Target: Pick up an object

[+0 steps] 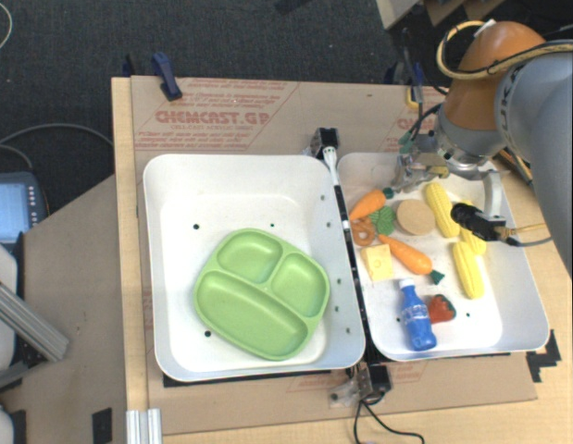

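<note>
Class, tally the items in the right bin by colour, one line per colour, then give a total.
Orange: 2, carrots
Yellow: 3, corn cobs, cheese
Blue: 1, bottle
Red: 1, strawberry
Green: 1, broccoli
Tan: 1, disc
Total: 9

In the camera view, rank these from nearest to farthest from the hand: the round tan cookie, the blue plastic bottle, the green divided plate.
From the hand:
1. Round tan cookie, just below it in the right bin.
2. Blue plastic bottle, at that bin's front.
3. Green divided plate, in the left bin.
</note>
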Robot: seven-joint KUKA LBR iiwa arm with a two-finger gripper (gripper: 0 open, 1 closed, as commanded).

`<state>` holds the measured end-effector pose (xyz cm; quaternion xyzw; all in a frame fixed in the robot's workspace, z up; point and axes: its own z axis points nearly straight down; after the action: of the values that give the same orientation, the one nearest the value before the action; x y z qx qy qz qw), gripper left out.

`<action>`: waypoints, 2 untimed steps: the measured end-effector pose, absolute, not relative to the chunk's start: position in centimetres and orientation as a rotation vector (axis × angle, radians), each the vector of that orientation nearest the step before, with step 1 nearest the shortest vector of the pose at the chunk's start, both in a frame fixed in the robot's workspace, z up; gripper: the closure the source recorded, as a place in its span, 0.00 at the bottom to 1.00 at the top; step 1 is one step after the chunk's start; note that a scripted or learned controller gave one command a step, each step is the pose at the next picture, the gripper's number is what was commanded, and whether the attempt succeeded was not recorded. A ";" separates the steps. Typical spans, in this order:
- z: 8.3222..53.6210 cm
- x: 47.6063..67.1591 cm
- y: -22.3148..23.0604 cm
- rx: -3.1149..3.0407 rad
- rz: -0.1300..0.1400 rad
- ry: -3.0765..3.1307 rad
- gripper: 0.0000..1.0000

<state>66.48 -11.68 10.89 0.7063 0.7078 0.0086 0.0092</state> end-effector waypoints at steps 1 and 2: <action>10.5 66.2 -11.6 2.211 0.020 2.215 0.00; 10.5 66.2 -11.6 2.211 0.020 2.215 0.00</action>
<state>66.25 -11.64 10.45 0.7065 0.7076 0.0063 0.0060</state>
